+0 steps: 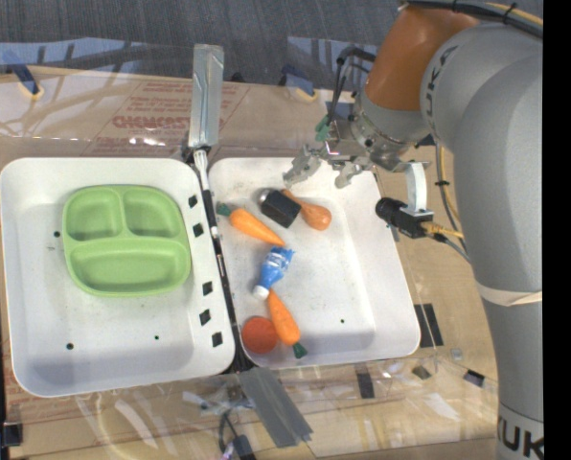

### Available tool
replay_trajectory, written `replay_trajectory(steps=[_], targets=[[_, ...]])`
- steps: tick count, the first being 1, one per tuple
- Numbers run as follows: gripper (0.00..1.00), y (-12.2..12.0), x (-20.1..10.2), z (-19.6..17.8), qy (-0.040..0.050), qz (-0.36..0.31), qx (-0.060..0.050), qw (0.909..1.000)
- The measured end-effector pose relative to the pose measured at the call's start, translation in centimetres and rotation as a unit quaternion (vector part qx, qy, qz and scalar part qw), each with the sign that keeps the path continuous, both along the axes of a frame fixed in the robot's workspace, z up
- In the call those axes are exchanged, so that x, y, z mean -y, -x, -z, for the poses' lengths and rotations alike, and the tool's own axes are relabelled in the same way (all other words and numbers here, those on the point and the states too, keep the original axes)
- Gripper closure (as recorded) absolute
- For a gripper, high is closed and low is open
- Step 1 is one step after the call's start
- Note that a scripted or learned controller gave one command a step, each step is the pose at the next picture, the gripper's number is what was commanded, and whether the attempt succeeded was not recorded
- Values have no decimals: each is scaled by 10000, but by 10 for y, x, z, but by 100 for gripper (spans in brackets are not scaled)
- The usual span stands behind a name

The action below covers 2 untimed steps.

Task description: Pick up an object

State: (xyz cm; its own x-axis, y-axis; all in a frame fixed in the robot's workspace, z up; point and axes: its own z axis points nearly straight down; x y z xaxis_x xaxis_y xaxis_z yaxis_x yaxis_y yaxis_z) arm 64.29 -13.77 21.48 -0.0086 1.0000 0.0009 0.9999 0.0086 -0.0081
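Two white plastic bins [36, 353], side by side. Gripper [326, 169] above right bin's 12 o'clock rim, fingers spread, holding nothing: approach step, by judgement. Next: descent onto black block [280, 207], touching smooth orange carrot [312, 215], at 7 o'clock of gripper. Green sectioned plate [125, 238] in left bin.

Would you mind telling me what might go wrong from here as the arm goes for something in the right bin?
The tool hangs over the right bin's far rim, so a descent may hit that rim. The black block touches an orange toy, so grabbing one may shove the other. The bottle lies between two carrots; the fingers could knock them.
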Motion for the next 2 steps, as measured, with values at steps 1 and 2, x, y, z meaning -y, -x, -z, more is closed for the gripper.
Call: replay_trajectory(steps=[1,2], targets=[[0,38,-47,115,0,-233,-16,9997],[100,38,-46,107,3,-250,-29,9997]])
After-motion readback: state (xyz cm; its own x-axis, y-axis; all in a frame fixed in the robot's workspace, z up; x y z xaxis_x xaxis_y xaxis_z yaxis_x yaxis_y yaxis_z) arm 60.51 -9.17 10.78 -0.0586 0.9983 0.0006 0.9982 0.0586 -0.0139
